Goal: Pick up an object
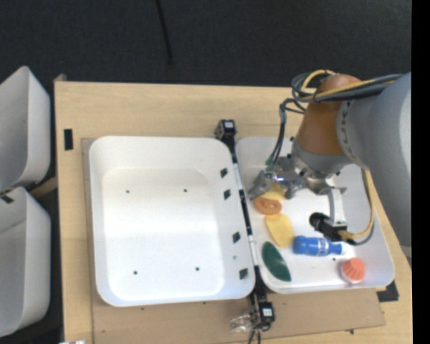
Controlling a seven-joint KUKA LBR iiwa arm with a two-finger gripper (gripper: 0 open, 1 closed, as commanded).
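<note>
From the camera view above the bench, I see the gripper (276, 183) low in the right bin (373, 264), near its left wall, just above an orange round piece (268, 205). I cannot tell how the end effector is set from here: the metal at the tip is a blur against the white bin, and nothing shows as held.

The things to pick from all lie in that right bin. Just nearer than the orange round piece lies a yellow piece (279, 229), then a dark green piece (276, 260) close to the near left corner. A blue bottle (314, 246) lies on its side to the right of the yellow one, and a red-orange piece (353, 269) sits by the near right corner.

My worry is crowding. The orange and yellow pieces look to be touching (or nearly so), so a descent here could nudge one into the other or catch both. The bin's left wall is also close, and a tip landing on that rim would spoil the grasp. The looped cable (358, 228) hanging by the wrist trails low over the bin and might drag the bottle.

The left bin (100, 213) sits beside it on a pale wooden bench (165, 106). Beyond the bench the floor is dark, and white rounded shapes (14, 127) stand at the far left.
</note>
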